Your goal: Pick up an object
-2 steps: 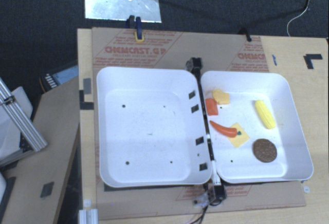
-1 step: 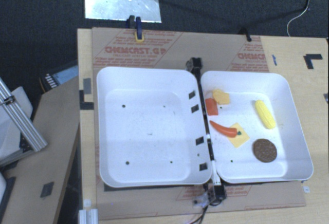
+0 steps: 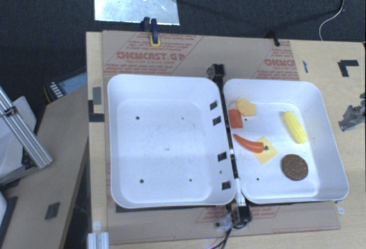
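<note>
Camera view, from above and at a slant:

Bins: two, white and shallow, side by side on the bench. The left bin (image 3: 166, 139) has only small dark dots on its floor. The right bin (image 3: 309, 99) holds all the objects.

Objects, counted: six, all in the right bin.

Corn: one, yellow (image 3: 294, 127). It sits in the right half of the bin; its long axis runs from upper left to lower right.

Pepper: one, red-orange (image 3: 249, 143). It lies near the divider; its long axis runs from upper left to lower right, with the dark stem end at lower right, resting on the cheese square.

Cheese square: one, flat and yellow (image 3: 266, 154), turned like a diamond, below the pepper.

Cookie: one, round and brown (image 3: 294, 167), near the bin's lower right, just right of the cheese square.

Orange block: one, small (image 3: 235, 118), close to the divider, long axis near vertical in the frame.

Yellow chunk: one (image 3: 246, 107), just beside the orange block, up and to its right.

Gripper: a grey part (image 3: 353, 118) shows at the right edge, outside the right bin and well apart from the objects. Whether it is parted or closed I cannot tell.
</note>
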`<state>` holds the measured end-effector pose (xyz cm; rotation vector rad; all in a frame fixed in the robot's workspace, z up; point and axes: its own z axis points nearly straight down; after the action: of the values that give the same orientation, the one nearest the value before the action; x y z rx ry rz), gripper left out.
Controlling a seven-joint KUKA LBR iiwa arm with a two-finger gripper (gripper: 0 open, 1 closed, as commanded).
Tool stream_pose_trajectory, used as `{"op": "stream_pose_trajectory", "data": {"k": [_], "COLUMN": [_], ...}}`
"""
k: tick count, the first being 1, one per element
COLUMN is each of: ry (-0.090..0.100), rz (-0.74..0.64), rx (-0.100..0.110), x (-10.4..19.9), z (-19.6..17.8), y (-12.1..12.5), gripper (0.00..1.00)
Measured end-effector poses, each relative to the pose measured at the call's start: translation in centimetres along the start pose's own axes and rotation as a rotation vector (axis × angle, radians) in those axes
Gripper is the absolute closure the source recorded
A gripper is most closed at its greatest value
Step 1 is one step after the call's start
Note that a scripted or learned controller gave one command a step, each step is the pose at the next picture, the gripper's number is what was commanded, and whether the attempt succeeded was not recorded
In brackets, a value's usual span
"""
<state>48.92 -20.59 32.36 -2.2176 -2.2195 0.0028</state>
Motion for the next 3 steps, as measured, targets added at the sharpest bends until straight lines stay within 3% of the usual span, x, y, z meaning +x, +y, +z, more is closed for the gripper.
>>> {"op": "stream_pose_trajectory", "data": {"k": [1,2,3], "ry": [-0.005,-0.002,-0.006], "rz": [-0.003,0.0,-0.004], "rx": [-0.012,-0.004,-0.014], "x": [-0.1,0.0,-0.1], "z": [-5.0,0.9,-5.7], "y": [-0.2,-0.2,-0.2], "gripper": [1.0,1.0,1.0]}}
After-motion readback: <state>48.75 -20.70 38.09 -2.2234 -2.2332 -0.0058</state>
